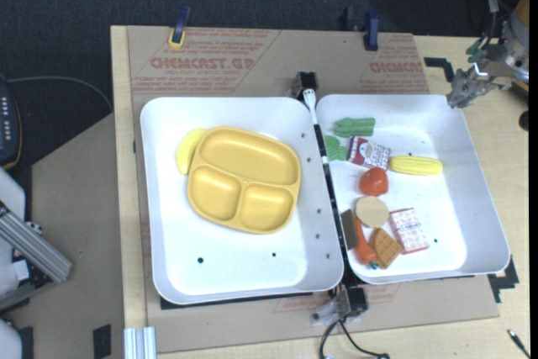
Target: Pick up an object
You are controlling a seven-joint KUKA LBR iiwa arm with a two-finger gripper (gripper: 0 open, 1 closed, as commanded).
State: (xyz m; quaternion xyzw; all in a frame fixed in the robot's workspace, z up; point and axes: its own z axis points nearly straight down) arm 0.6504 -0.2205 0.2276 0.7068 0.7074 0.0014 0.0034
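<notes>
Toy foods (382, 196), about 9, in 1 bin (479, 181); 1 yellow tray (243, 179); jaws' state unclear.

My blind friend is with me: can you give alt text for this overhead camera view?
A robot's metal two-finger gripper hovers at the upper right corner of the right shallow white bin of small toy foods; the left white bin holds a yellow plastic divided tray.

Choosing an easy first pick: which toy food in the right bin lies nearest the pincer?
The yellow corn cob. It lies toward the right bin's far right side, closest to the pincer at the bin's corner; the tomato and the carrot lie further off.
</notes>
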